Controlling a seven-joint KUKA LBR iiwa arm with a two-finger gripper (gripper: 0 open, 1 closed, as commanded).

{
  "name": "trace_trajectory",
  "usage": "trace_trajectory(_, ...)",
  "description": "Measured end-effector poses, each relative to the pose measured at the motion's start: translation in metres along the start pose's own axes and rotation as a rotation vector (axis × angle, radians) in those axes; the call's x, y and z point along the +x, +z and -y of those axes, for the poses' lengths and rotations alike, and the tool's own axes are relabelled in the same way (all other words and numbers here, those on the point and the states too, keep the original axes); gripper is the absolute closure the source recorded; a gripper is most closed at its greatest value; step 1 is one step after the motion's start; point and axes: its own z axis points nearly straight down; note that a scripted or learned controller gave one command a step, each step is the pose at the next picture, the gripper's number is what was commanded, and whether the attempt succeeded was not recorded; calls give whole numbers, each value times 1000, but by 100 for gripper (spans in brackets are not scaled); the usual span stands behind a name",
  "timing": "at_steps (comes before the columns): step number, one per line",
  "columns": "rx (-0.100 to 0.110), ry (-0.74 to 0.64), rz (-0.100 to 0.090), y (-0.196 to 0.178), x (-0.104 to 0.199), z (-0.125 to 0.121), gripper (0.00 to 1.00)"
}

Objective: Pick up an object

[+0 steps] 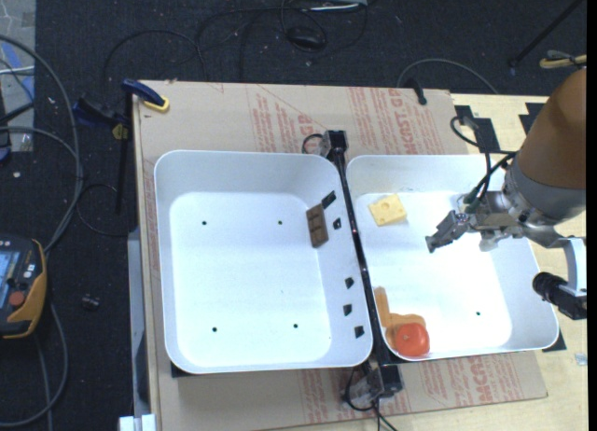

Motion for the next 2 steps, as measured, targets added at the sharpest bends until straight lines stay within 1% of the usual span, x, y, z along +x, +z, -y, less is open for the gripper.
trace_trajectory(1,0,1,0,6,-24,-16,0)
trace_trajectory(2,0,1,0,5,-39,-16,0)
